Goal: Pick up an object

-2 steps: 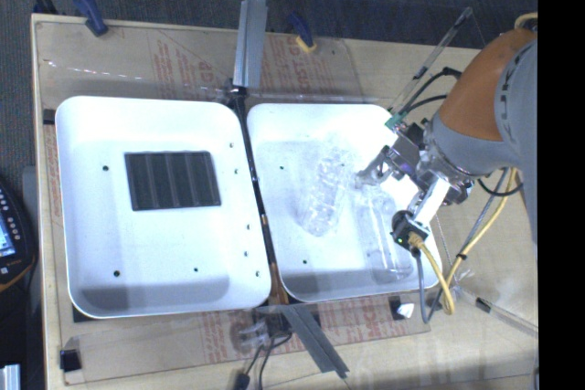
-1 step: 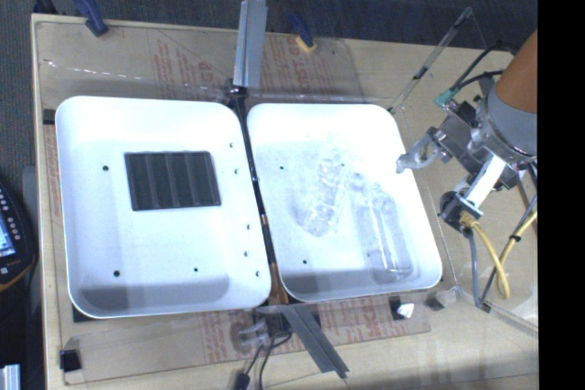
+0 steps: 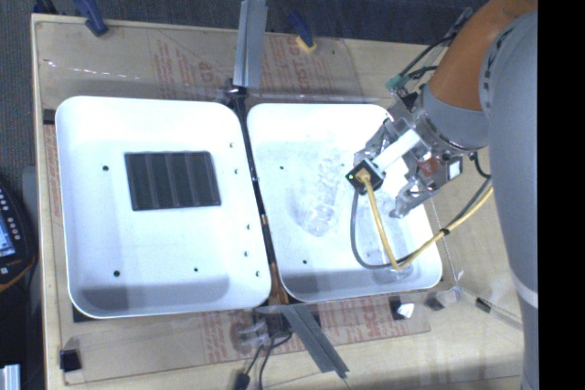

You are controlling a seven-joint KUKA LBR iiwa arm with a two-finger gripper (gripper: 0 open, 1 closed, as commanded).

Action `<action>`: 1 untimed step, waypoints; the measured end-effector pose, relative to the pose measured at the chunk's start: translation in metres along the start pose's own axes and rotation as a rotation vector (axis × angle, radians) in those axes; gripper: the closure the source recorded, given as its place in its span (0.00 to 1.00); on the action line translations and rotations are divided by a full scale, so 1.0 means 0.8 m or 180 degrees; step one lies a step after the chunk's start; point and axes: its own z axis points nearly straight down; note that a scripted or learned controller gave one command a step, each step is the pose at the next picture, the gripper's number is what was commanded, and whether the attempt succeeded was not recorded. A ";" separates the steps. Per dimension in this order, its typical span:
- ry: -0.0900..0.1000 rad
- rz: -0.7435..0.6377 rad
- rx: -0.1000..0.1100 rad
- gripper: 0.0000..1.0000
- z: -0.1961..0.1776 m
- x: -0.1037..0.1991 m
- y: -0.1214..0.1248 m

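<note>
The tabletop (image 3: 137, 68) carries two white bins side by side. The left bin (image 3: 91, 269) contains a dark ribbed pad (image 3: 172, 180). The right bin (image 3: 302, 283) contains a clear plastic bottle (image 3: 320, 196) (lying near its centre). The gripper (image 3: 402, 201) hovers just beside the bottle, over the bin's right part; its state cannot be determined.

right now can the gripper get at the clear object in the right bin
Probably yes. The gripper hovers over the right bin, and the clear object lies in the open just to the view's left of it, with nothing on top. Its transparency makes its outline hard to judge.
</note>
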 end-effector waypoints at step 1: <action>0.0013 0.0611 -0.0017 0.00 -0.024 0.041 -0.090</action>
